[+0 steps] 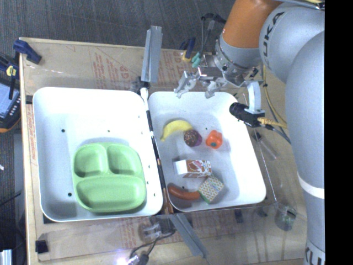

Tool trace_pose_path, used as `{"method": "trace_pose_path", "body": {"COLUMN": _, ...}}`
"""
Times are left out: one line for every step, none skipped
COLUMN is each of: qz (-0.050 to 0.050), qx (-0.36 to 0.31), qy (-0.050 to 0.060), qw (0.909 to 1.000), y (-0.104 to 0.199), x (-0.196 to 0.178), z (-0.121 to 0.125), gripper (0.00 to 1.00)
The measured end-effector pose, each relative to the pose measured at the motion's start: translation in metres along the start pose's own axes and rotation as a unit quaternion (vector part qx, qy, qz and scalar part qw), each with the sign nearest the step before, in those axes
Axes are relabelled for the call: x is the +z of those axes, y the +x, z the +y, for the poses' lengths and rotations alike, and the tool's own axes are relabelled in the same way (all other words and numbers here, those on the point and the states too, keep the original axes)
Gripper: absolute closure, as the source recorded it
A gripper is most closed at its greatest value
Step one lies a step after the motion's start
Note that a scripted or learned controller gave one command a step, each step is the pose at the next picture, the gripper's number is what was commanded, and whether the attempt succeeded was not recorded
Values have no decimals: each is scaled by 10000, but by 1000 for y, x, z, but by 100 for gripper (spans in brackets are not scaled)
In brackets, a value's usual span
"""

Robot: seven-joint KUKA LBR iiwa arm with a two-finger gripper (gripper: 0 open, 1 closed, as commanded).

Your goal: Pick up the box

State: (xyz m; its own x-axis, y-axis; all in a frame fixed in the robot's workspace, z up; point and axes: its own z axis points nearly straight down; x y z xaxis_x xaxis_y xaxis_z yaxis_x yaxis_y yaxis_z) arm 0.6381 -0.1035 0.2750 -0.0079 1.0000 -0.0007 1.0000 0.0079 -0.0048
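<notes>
The box (193, 168) lay in the right bin (249, 170), near the front and about in the middle. It was a small carton with a white end and a red and brown picture on its side. It lay flat on its long side. A sausage (184, 192) lay just in front of it, and a small cube (210, 189) with a dotted pattern sat just beside its right corner, maybe touching it. A banana (176, 128), a dark ball (192, 138) and an orange toy (214, 139) were farther back, apart from the box.

The claw (199, 85) hung over the back edge of the right bin, well away from the box. Its two fingers (185, 84) were spread apart, with nothing between them.

The box looked light and a bit stiff, like thin card. It would likely bend or dent if squeezed too hard. Its sides looked smooth, so it could slip. The best place to take hold seemed to be across its short width, near the middle of its length. The left half looked safer, because the cube and the sausage crowded the right and front sides.

The left bin (55, 115) held a green tray (109, 176).
</notes>
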Motion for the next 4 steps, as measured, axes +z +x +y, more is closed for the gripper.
{"method": "trace_pose_path", "body": {"qz": 2, "qx": 422, "qy": 8, "qw": 9991, "y": -32, "x": 95, "z": -70, "gripper": 0}}
{"method": "trace_pose_path", "body": {"qz": 5, "qx": 27, "qy": -3, "qw": 10000, "y": -68, "x": 152, "z": -114, "gripper": 0}}
{"method": "trace_pose_path", "body": {"qz": -31, "qx": -494, "qy": -237, "qw": 9985, "y": -104, "x": 165, "z": -145, "gripper": 0}}
{"method": "trace_pose_path", "body": {"qz": 3, "qx": -73, "qy": -18, "qw": 10000, "y": -27, "x": 151, "z": -133, "gripper": 0}}
